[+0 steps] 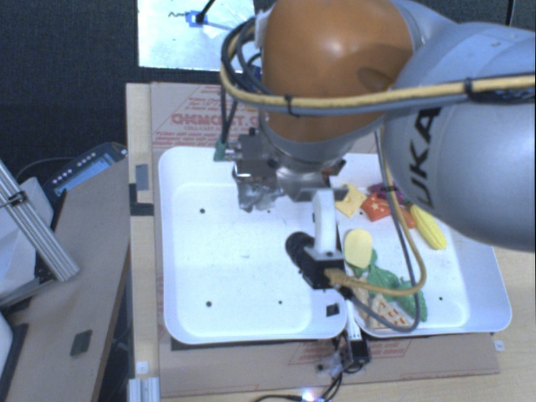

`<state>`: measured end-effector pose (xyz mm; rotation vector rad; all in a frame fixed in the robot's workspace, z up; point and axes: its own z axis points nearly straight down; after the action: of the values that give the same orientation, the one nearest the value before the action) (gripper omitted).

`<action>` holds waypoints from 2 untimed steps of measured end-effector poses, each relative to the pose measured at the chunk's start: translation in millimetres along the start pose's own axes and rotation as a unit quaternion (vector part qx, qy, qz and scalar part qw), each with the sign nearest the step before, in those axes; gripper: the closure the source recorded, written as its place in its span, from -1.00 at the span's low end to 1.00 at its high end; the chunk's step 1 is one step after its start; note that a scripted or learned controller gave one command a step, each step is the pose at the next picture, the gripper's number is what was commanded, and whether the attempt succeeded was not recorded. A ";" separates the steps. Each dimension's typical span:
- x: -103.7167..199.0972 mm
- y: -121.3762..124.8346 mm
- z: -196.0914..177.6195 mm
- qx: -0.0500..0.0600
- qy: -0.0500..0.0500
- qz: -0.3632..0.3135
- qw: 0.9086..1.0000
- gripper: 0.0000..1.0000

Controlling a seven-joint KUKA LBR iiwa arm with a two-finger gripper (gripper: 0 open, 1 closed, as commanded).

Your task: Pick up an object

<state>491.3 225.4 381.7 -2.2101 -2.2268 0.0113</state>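
Note:
My gripper [254, 193] hangs over the back middle of the left white bin [209, 258], under the big orange and grey wrist. Nothing shows beneath it but bare bin floor. The right bin [473, 296] holds the loose items: a pale yellow oval piece [358, 245], a green leafy toy [394, 281], a yellow corn-like piece [428, 227], an orange piece [377, 211], a yellow wedge [350, 199] and a tan waffle-like piece [390, 312]. The arm hides much of that bin's back half.
Both bins rest on a cardboard sheet [193, 115] on the bench. A metal rail [33, 224] and a grey device [84, 167] lie off to the left. A pale panel [180, 23] stands at the back.

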 end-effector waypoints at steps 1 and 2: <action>8.1 100.3 -47.0 -0.010 0.002 0.004 1.000 1.00; 7.8 78.6 49.2 0.000 0.000 0.004 1.000 1.00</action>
<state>569.5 233.6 331.8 -2.2185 -2.2189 0.0127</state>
